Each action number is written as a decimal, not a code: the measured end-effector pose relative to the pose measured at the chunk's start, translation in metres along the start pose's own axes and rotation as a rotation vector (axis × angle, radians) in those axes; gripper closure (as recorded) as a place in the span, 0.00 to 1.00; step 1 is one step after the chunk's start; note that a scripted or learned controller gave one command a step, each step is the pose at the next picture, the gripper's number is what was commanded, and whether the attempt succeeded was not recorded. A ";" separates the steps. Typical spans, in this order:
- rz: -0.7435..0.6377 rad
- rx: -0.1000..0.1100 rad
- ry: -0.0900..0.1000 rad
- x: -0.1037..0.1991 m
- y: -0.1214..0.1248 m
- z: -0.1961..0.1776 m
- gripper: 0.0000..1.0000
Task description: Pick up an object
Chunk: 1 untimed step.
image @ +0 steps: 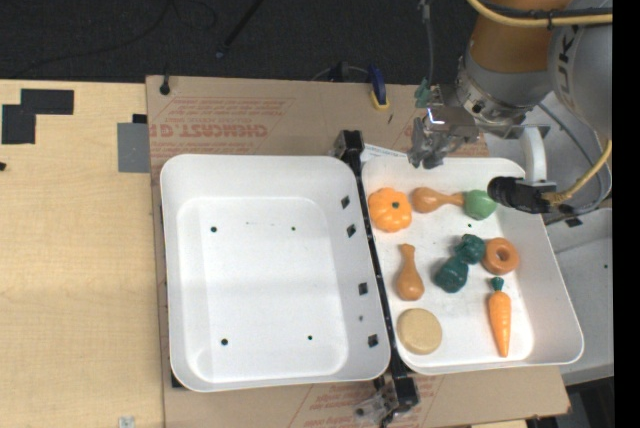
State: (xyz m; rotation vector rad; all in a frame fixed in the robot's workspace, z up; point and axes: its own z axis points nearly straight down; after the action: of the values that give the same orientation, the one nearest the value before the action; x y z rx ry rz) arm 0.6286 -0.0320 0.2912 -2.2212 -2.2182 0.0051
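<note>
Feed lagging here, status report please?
Hand over right bin's far edge, holding nothing. Pumpkin nearest, untouched. Nothing in the way.

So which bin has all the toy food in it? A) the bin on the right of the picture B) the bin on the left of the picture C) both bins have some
A: the pumpkin, carrot, donut and the other toy foods all lie in the right bin, next to the left bin.
</note>
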 end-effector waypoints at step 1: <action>-0.006 -0.021 0.001 0.047 0.015 -0.207 1.00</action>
State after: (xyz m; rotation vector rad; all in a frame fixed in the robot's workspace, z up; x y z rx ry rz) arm 0.6446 0.0155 0.4984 -2.2242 -2.2346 -0.0196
